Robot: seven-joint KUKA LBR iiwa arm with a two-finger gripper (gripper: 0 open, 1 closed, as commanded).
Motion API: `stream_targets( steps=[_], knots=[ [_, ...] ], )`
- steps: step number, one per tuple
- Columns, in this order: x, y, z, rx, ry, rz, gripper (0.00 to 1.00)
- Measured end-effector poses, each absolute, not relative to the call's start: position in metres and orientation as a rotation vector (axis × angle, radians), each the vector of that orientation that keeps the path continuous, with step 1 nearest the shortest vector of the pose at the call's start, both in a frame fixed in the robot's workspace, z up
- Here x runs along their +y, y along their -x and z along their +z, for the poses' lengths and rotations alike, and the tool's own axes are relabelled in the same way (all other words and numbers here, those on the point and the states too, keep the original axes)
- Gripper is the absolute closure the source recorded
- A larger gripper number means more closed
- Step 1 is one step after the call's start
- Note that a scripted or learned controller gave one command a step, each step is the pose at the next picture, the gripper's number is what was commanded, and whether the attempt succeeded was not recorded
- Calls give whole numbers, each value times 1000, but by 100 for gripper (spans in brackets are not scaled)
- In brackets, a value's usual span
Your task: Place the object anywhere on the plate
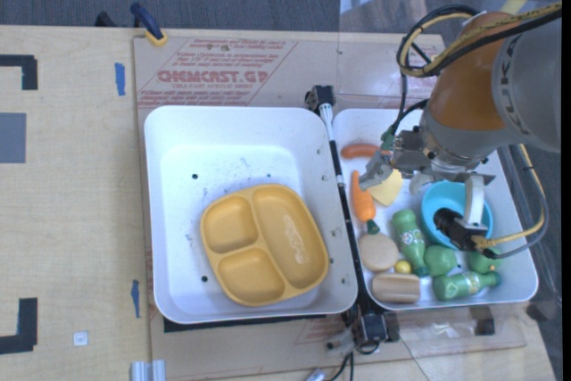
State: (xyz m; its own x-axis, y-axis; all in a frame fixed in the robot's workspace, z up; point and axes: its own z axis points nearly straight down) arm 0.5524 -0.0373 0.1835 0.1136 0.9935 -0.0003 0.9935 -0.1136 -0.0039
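A yellow plate (262, 243) with three compartments lies in the left white bin (178, 147), and nothing rests on it. My gripper (391, 165) hangs low over the upper left part of the right bin (522, 268), under the grey and orange wrist. It sits just above a pale yellow cheese wedge (387, 190) and to the right of a red sausage (359, 151). An orange carrot (362, 202) lies along that bin's left wall, below the gripper. The wrist hides part of what is under it.
The right bin also holds a blue cup (442, 211), green toy vegetables (409, 231), a green bottle (464, 284), a tan round bun (378, 252) and a bread roll (395, 287). A black divider (332, 147) runs between the bins. Cables loop off the arm.
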Motion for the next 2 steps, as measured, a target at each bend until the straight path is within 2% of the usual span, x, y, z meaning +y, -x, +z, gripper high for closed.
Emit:
stream_targets(
  steps=[2],
  knots=[
    [-37, -552, 184, -2090, 2342, 4, 0]
  ],
)
